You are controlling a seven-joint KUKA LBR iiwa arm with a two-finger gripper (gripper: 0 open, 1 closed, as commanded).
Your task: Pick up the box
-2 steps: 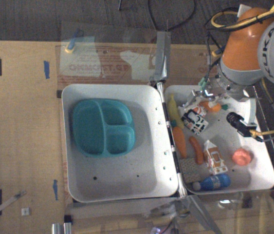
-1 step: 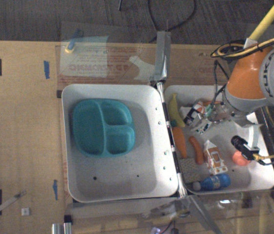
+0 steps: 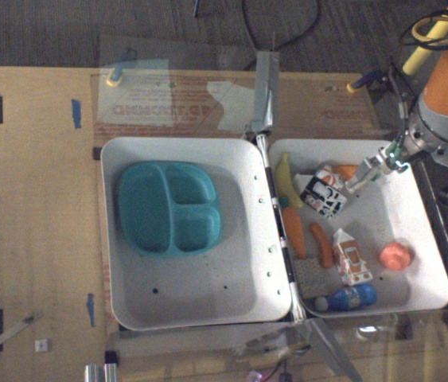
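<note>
The desk [image 3: 40, 237] carries two white bins; the left bin [image 3: 184, 289] holds a teal divided plate [image 3: 168, 207]. The right bin [image 3: 422, 237] is crowded, so a grab could catch the wrong thing. The hand [image 3: 360, 179] hangs low over the right bin; I cannot tell how its grip is set. The box [image 3: 324, 193] lies tilted just beside it, between a banana [image 3: 286, 177] and a small carton [image 3: 351, 257]. A descent onto its slanted face would likely slip or nudge it against the banana.
</note>
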